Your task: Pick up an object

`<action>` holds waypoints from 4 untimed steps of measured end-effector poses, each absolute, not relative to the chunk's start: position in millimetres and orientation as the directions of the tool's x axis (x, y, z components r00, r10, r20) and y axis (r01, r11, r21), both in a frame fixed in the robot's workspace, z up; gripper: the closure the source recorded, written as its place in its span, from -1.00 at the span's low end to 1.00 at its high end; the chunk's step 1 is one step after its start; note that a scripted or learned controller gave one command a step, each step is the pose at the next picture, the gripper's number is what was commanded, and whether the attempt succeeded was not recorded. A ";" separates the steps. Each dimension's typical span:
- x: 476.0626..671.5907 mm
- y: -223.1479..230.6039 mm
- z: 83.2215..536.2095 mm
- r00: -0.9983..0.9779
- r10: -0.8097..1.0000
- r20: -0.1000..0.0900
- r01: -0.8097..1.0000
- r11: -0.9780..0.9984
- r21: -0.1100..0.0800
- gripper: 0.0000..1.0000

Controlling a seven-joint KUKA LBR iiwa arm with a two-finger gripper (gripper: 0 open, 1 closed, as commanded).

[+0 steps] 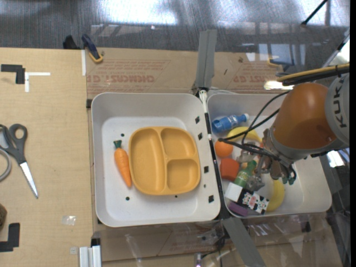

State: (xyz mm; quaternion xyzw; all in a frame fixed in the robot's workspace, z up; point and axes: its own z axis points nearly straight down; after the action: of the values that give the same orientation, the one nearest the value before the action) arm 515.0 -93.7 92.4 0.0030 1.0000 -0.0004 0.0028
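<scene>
The right bin [311,202] holds a heap of objects: a blue bottle [228,121], a yellow piece [242,133], an orange ball [223,149], a red block [228,168], a green bottle [244,173], a banana [277,194] and a small patterned box [255,202]. My gripper [263,169] hangs low over the middle of this heap, just right of the green bottle and above the banana. The arm's orange band [303,118] covers the bin's back right part. Whether anything sits in the gripper is hidden.
The left bin [105,149] holds a yellow divided plate [164,160] with a toy carrot [122,164] beside its left edge. Scissors [19,154] lie on the wooden bench at the far left. Cardboard [144,74] lies behind the bins.
</scene>
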 end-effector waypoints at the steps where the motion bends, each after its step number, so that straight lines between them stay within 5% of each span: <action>1: 510.0 -98.8 93.6 -0.998 0.057 -0.012 0.057 0.998 -0.001 -1.00; 3: 571.5 -104.2 92.9 -1.000 -0.025 -0.005 -0.025 1.000 -0.001 -1.00; 4: 581.5 -101.7 93.1 -0.998 -0.056 -0.005 -0.056 0.998 -0.001 -1.00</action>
State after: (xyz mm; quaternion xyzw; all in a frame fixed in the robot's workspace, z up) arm 581.5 -101.7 93.1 -0.0281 0.9996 -0.0005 0.0026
